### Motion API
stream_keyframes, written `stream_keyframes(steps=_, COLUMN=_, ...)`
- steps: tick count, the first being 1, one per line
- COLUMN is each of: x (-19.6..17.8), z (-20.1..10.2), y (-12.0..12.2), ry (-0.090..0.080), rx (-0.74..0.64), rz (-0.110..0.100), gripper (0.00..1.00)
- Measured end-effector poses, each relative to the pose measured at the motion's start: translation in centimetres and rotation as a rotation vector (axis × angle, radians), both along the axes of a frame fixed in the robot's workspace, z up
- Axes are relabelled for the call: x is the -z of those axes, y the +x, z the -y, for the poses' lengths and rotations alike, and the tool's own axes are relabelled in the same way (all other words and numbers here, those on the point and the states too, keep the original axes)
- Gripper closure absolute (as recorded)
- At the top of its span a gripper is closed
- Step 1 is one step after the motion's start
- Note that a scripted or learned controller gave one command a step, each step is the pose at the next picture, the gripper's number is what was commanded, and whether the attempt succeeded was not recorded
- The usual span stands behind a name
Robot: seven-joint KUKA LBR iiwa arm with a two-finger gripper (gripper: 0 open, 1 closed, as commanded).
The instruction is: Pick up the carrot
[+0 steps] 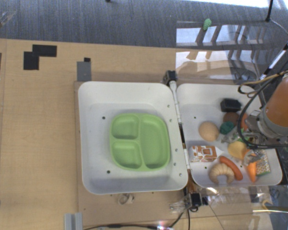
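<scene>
Worktop (38, 143): two bins side by side. Left bin (91, 128): divided plate (140, 142) lying at centre. Right bin (197, 109): egg-shaped item (209, 131) near centre; flat card (203, 153) just in front of it; croissant (221, 171) and sausage (232, 167) touching at front; carrot (252, 171) right of the sausage, beside a small packet (262, 165). Arm (281, 110) over the bin's right side.
</scene>
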State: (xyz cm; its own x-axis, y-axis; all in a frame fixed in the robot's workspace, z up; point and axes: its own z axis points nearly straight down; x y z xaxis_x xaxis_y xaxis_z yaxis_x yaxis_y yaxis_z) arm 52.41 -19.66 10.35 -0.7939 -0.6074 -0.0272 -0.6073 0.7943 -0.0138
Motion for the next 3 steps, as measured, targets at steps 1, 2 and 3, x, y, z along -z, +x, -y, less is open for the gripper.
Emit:
stream_keyframes(steps=1, x=1.4, z=0.0, y=-0.5, ry=0.000, rx=-0.153, rz=-0.012, gripper=0.00)
stream_keyframes(steps=2, x=1.4, z=0.6, y=-2.6, ry=-0.013, rx=-0.323, rz=-0.010, gripper=0.00)
stream_keyframes(steps=3, x=0.0, z=0.5, y=-2.2, ry=-0.018, rx=-0.324, rz=0.001, gripper=1.00)
